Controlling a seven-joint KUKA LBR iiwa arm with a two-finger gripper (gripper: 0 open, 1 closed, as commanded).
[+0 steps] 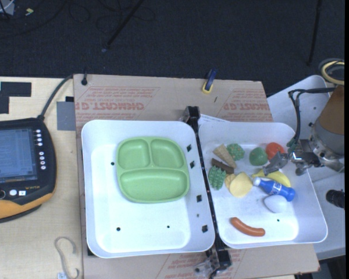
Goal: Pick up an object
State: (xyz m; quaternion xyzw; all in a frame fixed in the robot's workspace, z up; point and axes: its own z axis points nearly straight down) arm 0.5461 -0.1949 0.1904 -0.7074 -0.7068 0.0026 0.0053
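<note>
Lying nearest in the right bin: one red sausage. Next back: one white egg, one blue bottle, one yellow lemon-like piece, one green ridged piece. Farther: one cone, two green pieces, one red piece. Hovering at the right rim: one tool; spread or pressed together, cannot tell, nothing seen pinched. Resting in the left bin: one green divided plate with three compartments. Two bins on the tabletop.
</note>
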